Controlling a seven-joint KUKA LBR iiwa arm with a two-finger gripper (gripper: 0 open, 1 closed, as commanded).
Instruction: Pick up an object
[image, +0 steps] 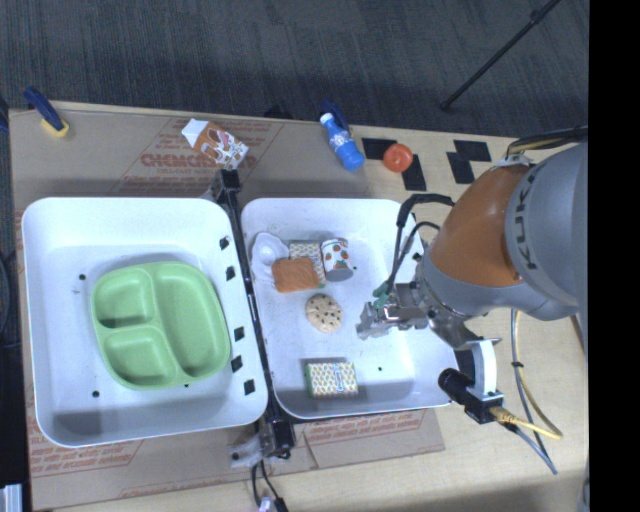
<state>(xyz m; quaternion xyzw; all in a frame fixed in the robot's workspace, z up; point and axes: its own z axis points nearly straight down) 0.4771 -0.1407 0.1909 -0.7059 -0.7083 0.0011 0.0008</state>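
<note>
In the left bin (40, 300), a green divided plate (160, 325) with three compartments, lying flat. Under both bins, a brown cardboard sheet (120, 160) with red print. On the cardboard behind the bins, a small snack packet (215, 143), and to its right a blue bottle (343, 143) on its side, white cap towards the far edge. Just beside the bottle, a small orange ball (398, 156), next to black square marks (470, 160). At the far left corner, a blue and yellow clamp (46, 112). Between the bins, a black clip (228, 183) at the far end and another (272, 437) at the near end. Beyond the bench, dark carpet (250, 50).
</note>
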